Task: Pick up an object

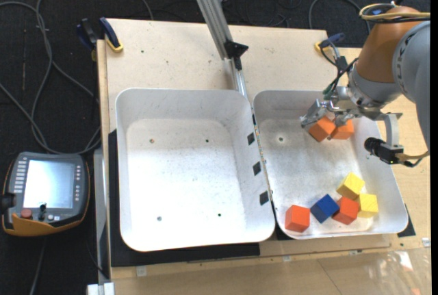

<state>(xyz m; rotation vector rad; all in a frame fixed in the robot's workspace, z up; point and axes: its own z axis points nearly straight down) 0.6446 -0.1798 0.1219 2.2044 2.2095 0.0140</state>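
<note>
My gripper hangs low over the back of the right bin, reaching in from the right. Directly under it are two orange blocks, one on the left and one on the right, both partly covered by the gripper body. Whether either block is held cannot be made out from this angle. Near the bin's front lie loose blocks: an orange-red one, a blue one, a red one and two yellow ones.
The left bin sits beside the right one, their walls meeting at a central ridge. A slanted metal pole rises from behind the bins. A teach pendant lies off the bench at left.
</note>
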